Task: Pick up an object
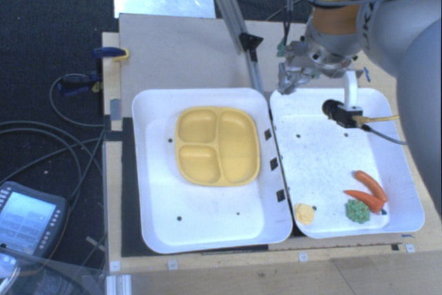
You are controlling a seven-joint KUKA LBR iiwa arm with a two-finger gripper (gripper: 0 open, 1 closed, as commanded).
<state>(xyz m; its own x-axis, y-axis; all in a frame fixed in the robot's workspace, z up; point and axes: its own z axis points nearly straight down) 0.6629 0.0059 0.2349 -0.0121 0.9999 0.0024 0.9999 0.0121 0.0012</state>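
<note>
On the counter point(186, 52), the left bin point(155, 217) carries a yellow divided plate point(217, 146), lying flat near its middle. The right bin point(324, 148) holds the likely targets along its near edge: a small yellow piece point(304, 213) by the near-left corner, then a green broccoli-like toy point(357, 211), then two orange carrot-like pieces point(369, 191) lying slanted, close together, by the near-right corner. All look like light, stiff toy food; the carrots seem smooth and may slip, so a grip across the middle of one would suit best. The pincer point(286, 84) hangs over the far-left corner of the right bin, well apart from these pieces, carrying nothing visible; whether it is open or closed cannot be told.
</note>
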